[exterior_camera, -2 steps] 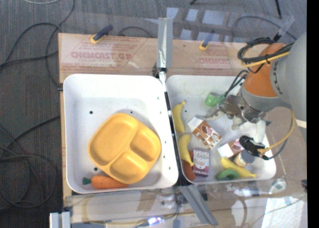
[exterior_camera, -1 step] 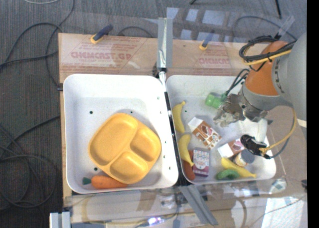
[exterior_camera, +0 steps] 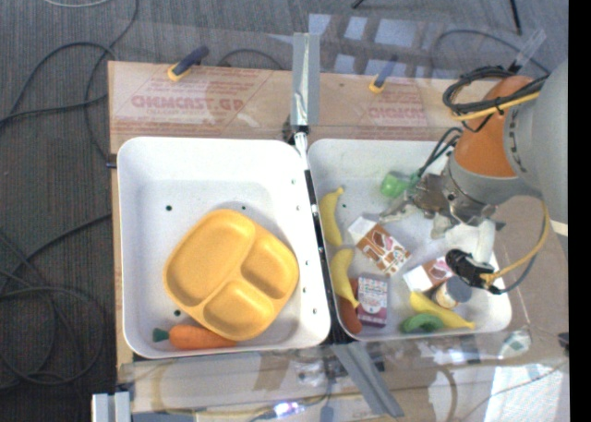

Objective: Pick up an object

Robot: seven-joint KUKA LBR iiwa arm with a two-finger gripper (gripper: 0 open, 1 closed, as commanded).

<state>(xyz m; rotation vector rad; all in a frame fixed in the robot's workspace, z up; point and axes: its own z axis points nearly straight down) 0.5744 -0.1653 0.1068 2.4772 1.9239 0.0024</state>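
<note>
My gripper (exterior_camera: 409,204) hangs low over the back of the right bin (exterior_camera: 369,154), at the end of the grey arm with its orange band (exterior_camera: 488,148). It is right beside a small green object (exterior_camera: 396,184), which lies just to its upper left. A brown and white snack box (exterior_camera: 381,247) lies a little below and left of it. Two yellow bananas (exterior_camera: 330,215) (exterior_camera: 343,272) lie along the bin's left wall. I see nothing clearly held.
The right bin also holds a red box (exterior_camera: 371,301), a third banana (exterior_camera: 440,310), a green piece (exterior_camera: 422,323), a small can (exterior_camera: 450,293) and white packets (exterior_camera: 479,239). A yellow divided plate (exterior_camera: 233,271) and a carrot (exterior_camera: 191,338) lie in the left bin (exterior_camera: 148,171).
</note>
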